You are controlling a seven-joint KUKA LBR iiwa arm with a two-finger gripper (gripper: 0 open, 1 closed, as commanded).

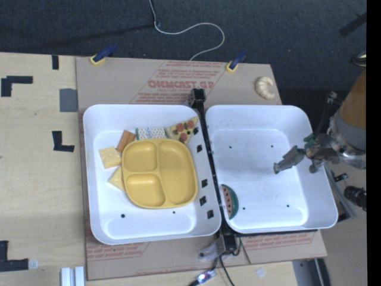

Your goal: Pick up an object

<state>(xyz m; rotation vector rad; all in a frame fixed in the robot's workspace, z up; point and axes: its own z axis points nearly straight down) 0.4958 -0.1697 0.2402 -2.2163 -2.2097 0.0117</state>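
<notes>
My gripper (296,164) hangs over the right part of the right bin (262,109), its two fingers spread apart with nothing between them. A watermelon-slice toy (230,200) lies against that bin's left wall, well to the left of and below the gripper. The left bin (149,229) holds a yellow divided plate (159,173). Around the plate's upper left lie a pale cracker (110,157), a brown piece (125,140) and a pizza slice (184,128), partly tucked under the plate's rim.
Both bins rest on a cardboard sheet (178,79) held by two clamps (103,54) at the back. A beige lump (265,87) sits on the cardboard behind the right bin. A white cable (196,30) loops across the dark floor.
</notes>
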